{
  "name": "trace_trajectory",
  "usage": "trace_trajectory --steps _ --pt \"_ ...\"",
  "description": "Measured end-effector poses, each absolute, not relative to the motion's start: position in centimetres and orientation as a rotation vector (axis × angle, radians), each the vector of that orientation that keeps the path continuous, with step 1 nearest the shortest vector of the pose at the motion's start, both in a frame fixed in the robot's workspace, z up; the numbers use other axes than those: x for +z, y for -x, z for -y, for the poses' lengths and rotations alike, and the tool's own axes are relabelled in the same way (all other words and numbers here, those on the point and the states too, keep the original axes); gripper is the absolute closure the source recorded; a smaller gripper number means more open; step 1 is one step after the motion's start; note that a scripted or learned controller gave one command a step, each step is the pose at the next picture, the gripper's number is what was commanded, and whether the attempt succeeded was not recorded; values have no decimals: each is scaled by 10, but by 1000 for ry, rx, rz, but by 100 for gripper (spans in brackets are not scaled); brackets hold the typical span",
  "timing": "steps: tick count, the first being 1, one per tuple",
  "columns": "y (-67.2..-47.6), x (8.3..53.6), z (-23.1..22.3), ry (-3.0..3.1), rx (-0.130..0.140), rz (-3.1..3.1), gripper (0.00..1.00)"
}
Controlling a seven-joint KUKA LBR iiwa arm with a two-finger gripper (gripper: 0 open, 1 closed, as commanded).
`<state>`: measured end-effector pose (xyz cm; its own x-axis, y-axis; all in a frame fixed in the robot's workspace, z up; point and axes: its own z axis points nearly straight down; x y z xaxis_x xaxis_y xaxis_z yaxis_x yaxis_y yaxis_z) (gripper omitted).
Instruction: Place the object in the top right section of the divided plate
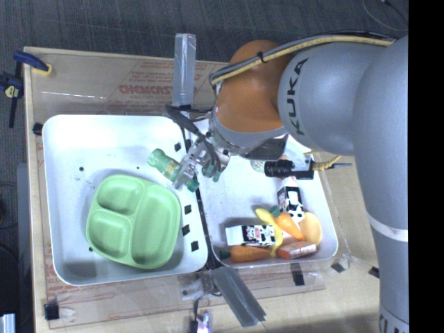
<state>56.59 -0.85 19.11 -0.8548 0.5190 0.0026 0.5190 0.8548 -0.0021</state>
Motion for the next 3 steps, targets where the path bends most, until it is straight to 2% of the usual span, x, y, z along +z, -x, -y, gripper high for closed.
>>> trace_trajectory --steps 1,2,3 --pt "-549 191 -46 803 2 3035 100" --pt "-539 110 -111 1129 -9 2944 100" --pt "-535 109 -127 1335 -10 2866 100"
